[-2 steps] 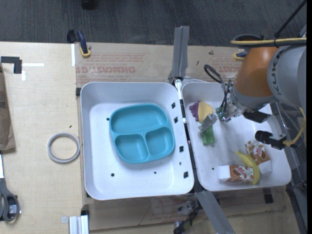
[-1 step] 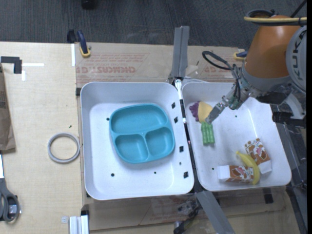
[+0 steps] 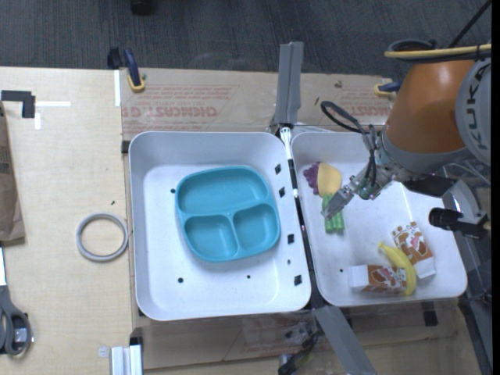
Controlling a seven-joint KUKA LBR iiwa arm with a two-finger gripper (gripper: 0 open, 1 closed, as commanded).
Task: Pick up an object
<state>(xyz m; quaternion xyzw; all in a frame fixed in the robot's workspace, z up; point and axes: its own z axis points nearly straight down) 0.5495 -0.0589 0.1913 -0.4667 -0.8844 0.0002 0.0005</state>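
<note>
The jaws [image 3: 337, 204] hang over the right bin [image 3: 437, 287], their spread too blurred to tell, partly hiding a green block [image 3: 336, 223] beside a yellow lemon [image 3: 329, 179].

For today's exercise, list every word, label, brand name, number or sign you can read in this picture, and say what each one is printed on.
"KUKA", only partly in frame: on the grey arm at the right edge.
Red lettering on the cardboard sheet behind the bins: upside down and too blurred to read.
Print on the two snack packets in the right bin: too small to read.
Blue divided tray: no text.
</note>
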